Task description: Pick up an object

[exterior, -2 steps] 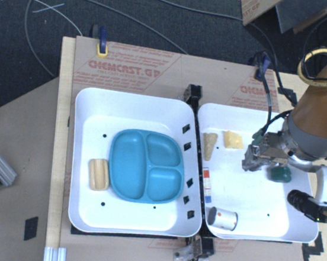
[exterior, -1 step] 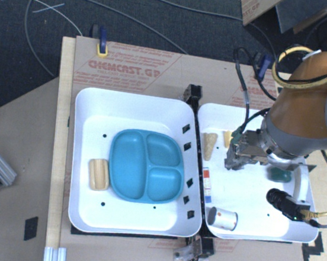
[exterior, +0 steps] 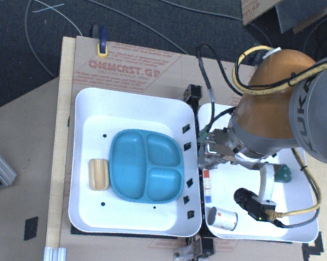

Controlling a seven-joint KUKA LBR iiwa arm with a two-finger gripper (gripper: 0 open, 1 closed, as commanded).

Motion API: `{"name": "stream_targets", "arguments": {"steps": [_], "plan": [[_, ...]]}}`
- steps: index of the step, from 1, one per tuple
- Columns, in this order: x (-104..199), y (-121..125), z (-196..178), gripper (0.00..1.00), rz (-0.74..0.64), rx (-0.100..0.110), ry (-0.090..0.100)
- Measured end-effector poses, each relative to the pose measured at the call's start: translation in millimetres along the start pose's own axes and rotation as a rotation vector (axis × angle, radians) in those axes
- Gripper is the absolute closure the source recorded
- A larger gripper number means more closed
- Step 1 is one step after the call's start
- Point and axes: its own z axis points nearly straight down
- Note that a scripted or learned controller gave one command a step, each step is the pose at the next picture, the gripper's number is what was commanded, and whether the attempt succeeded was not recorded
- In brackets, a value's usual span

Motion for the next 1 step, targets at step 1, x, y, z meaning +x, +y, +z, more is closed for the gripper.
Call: {"name": "stream_targets", "arguments": {"steps": [1], "plan": [[43.4, -4.2, 7.8, 1.0, 0.002, 0.001, -0.001]]}}
